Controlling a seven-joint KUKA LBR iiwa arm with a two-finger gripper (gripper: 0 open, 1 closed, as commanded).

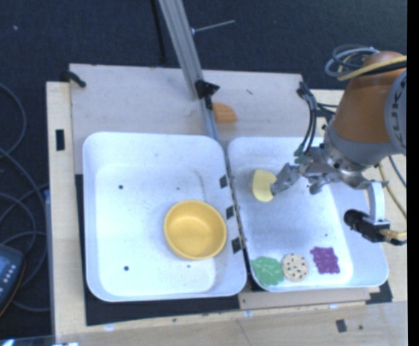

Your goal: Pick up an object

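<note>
From my remote station I find the gripper [290, 179] low over the right bin [353, 276], its tip just beside a pale yellow piece [262, 185] that lies near the divider between the bins. I take this piece to be the intended pick. I cannot tell whether the claw is released or clenched; the mechanism reads as a grey blur against the white floor, and nothing shows between its fingers.

To do the step well, I judge the claw should be centred over the yellow piece rather than at its right edge, then lowered squarely so both sides are caught; a glancing approach could push it against the bin wall.

Other candidates lie along the near edge of the same bin: a green piece [267, 269], a speckled cookie [294, 267] and a purple piece [325, 259]. A yellow bowl [195, 228] sits in the left bin [108, 193].

The arm's upper body is cut off at the frame edge. An orange object [223, 114] behind the bins is partly hidden by a metal rail [184, 38].
</note>
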